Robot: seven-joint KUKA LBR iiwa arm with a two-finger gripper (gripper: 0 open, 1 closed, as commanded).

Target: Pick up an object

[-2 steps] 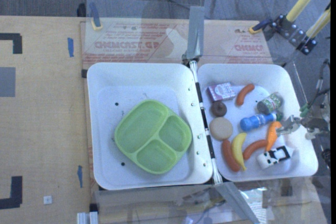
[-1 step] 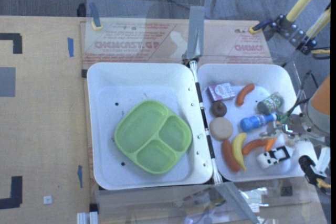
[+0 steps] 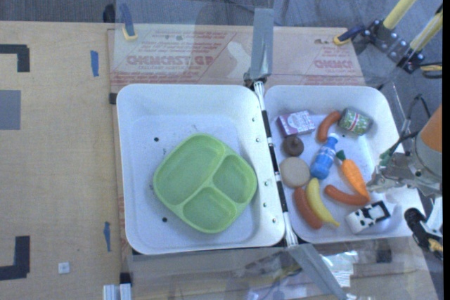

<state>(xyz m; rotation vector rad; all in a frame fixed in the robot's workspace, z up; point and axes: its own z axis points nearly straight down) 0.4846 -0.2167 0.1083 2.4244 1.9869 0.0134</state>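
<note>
- Left bin point(image 3: 133, 123): a green divided plate point(image 3: 204, 183) lies at its centre, tipped toward 5 o'clock.
- Right bin point(image 3: 383, 105): a purple carton point(image 3: 296, 124) at 11 o'clock; a brown donut point(image 3: 293, 146) and a tan disc point(image 3: 294, 171) below it; a banana point(image 3: 320, 203) at 7 o'clock.
- Centre: a blue bottle point(image 3: 324, 157); a carrot point(image 3: 354, 177) at its 4 o'clock.
- A green can point(image 3: 354, 121) at 1 o'clock.
- Gripper point(image 3: 394, 172): at the bin's 3 o'clock rim, over no toy; whether it is spread, I cannot tell.
</note>
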